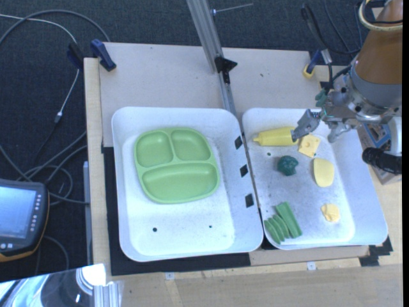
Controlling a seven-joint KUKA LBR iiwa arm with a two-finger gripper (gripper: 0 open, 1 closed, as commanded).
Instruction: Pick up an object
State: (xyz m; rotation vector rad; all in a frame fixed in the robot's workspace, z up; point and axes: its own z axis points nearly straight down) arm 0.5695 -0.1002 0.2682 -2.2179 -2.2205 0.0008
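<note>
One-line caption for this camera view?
Hand above right bin beside yellow bottle; green divided plate in left bin.

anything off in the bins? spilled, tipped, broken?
Nothing spilled or broken. The green divided plate lies flat in the left bin. One oddity: the green bean pods sit against the right bin's near-left wall. The end effector hangs beside the yellow corn.

Reaches in from the right, orange band above the wrist, grey below; gripper [317,128] slants down and leftward, low over the bench; finger [305,126] points left, another beside it.
</note>
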